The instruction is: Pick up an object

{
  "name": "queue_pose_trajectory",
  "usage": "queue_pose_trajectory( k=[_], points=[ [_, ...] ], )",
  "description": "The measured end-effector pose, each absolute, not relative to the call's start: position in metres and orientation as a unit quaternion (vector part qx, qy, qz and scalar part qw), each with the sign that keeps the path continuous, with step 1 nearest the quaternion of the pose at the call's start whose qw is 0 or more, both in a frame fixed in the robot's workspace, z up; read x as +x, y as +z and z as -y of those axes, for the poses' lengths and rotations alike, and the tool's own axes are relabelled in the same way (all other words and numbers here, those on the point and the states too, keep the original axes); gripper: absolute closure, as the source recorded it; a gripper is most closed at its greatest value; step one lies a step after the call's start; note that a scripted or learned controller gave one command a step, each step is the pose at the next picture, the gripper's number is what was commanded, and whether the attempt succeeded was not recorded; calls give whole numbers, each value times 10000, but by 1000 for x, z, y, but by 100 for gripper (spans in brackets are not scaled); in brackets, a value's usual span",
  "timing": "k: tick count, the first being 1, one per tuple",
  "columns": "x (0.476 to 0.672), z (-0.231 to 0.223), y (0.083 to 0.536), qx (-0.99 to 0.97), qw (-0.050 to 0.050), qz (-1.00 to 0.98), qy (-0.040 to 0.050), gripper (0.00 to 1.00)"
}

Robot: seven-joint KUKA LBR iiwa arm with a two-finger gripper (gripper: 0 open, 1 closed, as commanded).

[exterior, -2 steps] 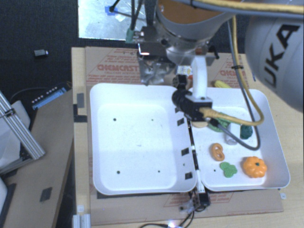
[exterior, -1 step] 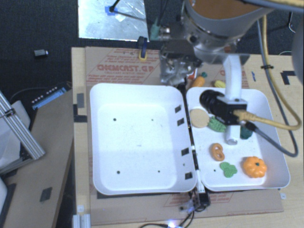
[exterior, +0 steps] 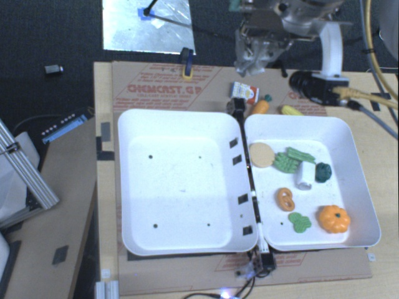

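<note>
While the grey arm's two-finger gripper (exterior: 254,60) hangs above the far edge of the bench, beyond the back rims of both bins, every candidate object lies nearer the camera than it does, so the coming move turns on a reach forward and down into the right-hand bin. Whether its jaws stand wide or narrow cannot be told; nothing is seen between them.

Items, largest first:

1. Left shallow white plastic bin (exterior: 181,120): bare floor, well apart from the objects.
2. Right shallow white plastic bin (exterior: 349,142): holds all the pickable items; its back rim sits just in front of and below the gripper.
3. Orange toy pumpkin (exterior: 333,218): front right corner of the right bin, farthest from the gripper.
4. Green ridged leafy piece (exterior: 291,159): back centre, long axis running left to right with a slight tilt.
5. Round tan disc, cracker-like (exterior: 262,155): back left of the right bin, almost straight in front of the gripper; judged the nearest target.
6. White upright block (exterior: 305,175): beside the leafy piece.
7. Dark green lump (exterior: 323,172): just right of the white block.
8. Small orange pretzel shape (exterior: 285,199): centre.
9. Small green clover-shaped piece (exterior: 300,222): front, near the pumpkin.
</note>
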State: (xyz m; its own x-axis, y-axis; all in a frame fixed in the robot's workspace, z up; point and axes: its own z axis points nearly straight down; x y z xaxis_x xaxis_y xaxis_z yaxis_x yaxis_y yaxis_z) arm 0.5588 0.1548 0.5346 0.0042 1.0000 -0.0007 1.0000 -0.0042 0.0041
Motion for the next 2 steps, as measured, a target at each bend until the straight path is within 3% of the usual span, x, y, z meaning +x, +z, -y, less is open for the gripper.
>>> queue_pose_trajectory(
  k=[1,2],
  points=[
    [616,-44,535,7104,24,-7038,4,100],
    [600,-95,431,7045,-36,-7097,-34,100]
  ],
)
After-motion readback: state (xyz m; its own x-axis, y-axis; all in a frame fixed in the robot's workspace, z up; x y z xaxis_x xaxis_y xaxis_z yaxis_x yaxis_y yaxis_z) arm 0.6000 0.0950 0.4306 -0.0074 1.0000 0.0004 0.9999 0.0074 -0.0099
